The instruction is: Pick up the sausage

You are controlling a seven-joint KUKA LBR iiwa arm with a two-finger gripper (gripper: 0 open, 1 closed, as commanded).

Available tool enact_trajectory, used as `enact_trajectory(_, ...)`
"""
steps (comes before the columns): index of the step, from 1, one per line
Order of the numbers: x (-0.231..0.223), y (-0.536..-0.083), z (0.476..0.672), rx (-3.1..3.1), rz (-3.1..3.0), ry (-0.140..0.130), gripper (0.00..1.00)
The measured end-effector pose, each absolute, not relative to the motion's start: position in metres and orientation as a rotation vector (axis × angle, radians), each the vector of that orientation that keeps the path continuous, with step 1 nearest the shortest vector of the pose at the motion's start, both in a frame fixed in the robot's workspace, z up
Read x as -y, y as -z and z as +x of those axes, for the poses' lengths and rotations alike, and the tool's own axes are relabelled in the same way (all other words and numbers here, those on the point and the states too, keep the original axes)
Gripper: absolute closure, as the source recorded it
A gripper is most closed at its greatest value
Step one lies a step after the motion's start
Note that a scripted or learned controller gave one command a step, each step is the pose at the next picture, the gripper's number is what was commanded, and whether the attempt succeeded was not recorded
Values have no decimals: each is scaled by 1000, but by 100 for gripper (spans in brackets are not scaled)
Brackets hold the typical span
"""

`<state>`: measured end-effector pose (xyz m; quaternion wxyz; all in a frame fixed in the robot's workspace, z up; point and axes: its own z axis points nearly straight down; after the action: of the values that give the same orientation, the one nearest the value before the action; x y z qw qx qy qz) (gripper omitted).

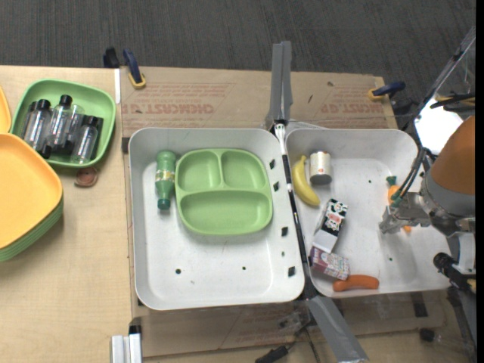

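Observation:
The sausage (356, 282), orange-red and small, lies flat near the front edge of the right bin (363, 174), just right of a purple carton (330, 265). My gripper (393, 221) hangs over the right side of that bin, behind and to the right of the sausage and clearly apart from it. The grey arm with its orange band (460, 165) comes in from the right. Nothing shows in the gripper.
The right bin also holds a banana (305, 183), a small tin can (321, 166), a black-and-white carton (331, 224) and a small orange-and-green item (392, 191) close behind the gripper. In the left bin (219, 271) sit a green divided plate (224, 190) and a green bottle (165, 178).

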<state>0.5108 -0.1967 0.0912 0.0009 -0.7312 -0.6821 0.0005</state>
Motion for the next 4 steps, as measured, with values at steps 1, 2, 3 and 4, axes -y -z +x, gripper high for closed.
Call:
enact_trajectory(1, 214, -92, 499, 1847, -2541, 0, 100)
enact_trajectory(2, 184, -105, 537, 1705, -2638, -3, 100)
enact_trajectory(3, 203, -91, 520, 1867, -2523, -4, 100)
enact_trajectory(4, 203, -91, 476, 1599, -2700, -4, 100)
